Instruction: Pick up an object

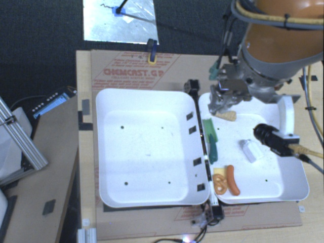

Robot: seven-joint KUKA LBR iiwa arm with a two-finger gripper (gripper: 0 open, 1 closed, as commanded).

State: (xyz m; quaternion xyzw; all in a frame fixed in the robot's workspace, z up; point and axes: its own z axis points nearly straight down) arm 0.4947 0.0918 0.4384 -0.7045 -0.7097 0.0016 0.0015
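Camera view: my grey two-finger gripper [221, 107] hangs over the small tan wedge-shaped piece [227, 116] near the far edge of the right white bin [296, 189].

The wedge looks pale, crusty and stubby; I judge it light, rigid and a bit crumbly, best pinched across its narrow sides. Whether the fingers are apart or closed I cannot tell; nothing is visibly held between them.

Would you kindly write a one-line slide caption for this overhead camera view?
KUKA arm's gripper poised at the right bin beside a tan piece, with green tool and orange sausage nearby.
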